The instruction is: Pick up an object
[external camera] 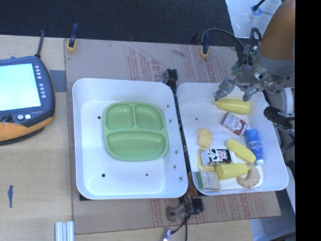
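Observation:
The right white bin (190,97) holds several toy foods. At its far end lies a yellow bottle-shaped piece (233,106). My gripper (235,92) hangs just above it, open, with one finger (223,90) on its left and the other on its right; nothing is held between them. Nearer the front lie a red and white packet (234,123), a blue bottle (254,143), a corn cob (241,150), a ridged yellow piece (204,137), a black and white milk carton (218,156), a second yellow piece (231,170), a cracker (210,181) and a tan curled piece (250,177).
The left white bin (88,174) holds a green divided plate (135,131). A teach pendant with a lit screen (22,97) lies on the bench at far left. Clamps (171,76) sit at the seam between the bins. The arm's cables (220,34) loop behind the wrist.

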{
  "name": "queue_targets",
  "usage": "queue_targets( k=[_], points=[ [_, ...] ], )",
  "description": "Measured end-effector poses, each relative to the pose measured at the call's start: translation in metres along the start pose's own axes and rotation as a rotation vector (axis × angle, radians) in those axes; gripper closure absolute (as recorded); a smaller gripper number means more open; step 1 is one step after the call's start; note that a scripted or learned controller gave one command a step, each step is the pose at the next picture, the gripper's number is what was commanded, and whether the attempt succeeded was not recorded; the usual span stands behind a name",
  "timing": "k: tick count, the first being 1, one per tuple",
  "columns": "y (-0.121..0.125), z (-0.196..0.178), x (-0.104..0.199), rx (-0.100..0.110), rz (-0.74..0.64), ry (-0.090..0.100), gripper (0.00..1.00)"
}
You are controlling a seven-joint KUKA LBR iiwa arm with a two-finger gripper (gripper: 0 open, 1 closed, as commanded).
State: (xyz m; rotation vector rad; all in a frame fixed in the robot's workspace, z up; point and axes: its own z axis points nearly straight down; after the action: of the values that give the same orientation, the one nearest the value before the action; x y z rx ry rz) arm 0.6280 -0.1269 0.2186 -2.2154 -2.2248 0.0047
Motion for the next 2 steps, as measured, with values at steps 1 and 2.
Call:
queue_targets(
  k=[1, 2],
  points=[
    [-0.012, 0.052, -0.048, 0.001, 0.0, -0.002, 0.0],
    [0.027, 0.108, -0.07, -0.014, -0.001, -0.006, 0.0]
  ],
)
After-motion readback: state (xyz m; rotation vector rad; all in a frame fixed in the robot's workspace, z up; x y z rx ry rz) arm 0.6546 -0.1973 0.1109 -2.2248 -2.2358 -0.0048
